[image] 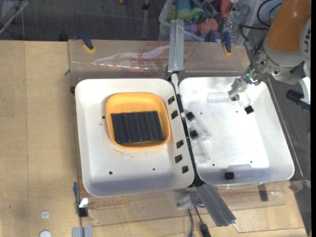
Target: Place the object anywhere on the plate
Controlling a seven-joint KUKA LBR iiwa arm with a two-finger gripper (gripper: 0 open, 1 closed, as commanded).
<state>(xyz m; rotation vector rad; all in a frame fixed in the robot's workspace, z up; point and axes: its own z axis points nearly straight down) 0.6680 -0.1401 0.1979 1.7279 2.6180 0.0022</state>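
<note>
Ribbed dark block is lying flat inside the orange plate, covering most of its floor, long side roughly parallel to the plate's front edge. The plate is sitting in the left bin, toward its back half. Nothing is touching the block.

The gripper is hanging well apart from it, over the back of the right bin, with the arm reaching in from the right. Too small and blurred to say whether it is spread or pressed together; nothing is visibly being held. A faint clear item is lying just beside the gripper on the bin floor; I can't tell what it is.

Step judgement: if the block is the object, the placing looks done and the arm is only needing to keep clear of the plate. If the clear item is the object, the pick is in hand. The next move would then be calling for a descent onto it, a firm grasp, a lift over the divider and a release above the plate, beside or on top of the block.
</note>
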